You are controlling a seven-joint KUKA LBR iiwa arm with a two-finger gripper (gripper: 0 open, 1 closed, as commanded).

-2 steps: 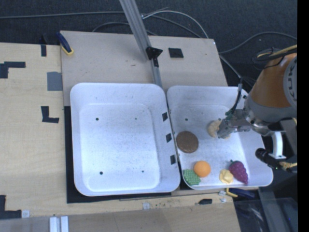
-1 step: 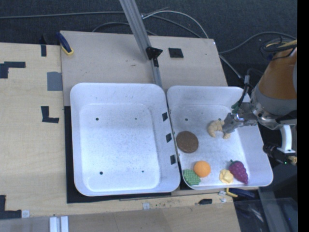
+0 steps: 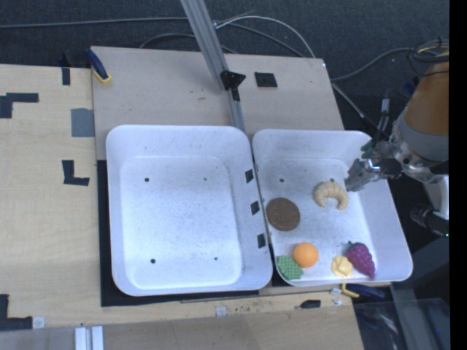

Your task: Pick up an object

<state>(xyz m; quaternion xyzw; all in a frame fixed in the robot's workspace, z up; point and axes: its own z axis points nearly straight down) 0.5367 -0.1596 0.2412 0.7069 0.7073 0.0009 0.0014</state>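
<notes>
The right bin (image 3: 379,217) holds a tan croissant (image 3: 331,193), a round brown cookie (image 3: 283,214), an orange (image 3: 306,254), a green leafy piece (image 3: 290,268), a small yellow piece (image 3: 341,266) and purple grapes (image 3: 360,258). My gripper (image 3: 357,176) hangs at the bin's right side, just right of the croissant and close to it. I see nothing between its fingers.
The left bin (image 3: 179,210) lies beside the right one. A grey metal pole (image 3: 211,46) slants down from the top to the bins' shared back edge. Cables (image 3: 292,39) run across the dark floor behind the bench. Black tape marks (image 3: 73,172) dot the wooden bench at left.
</notes>
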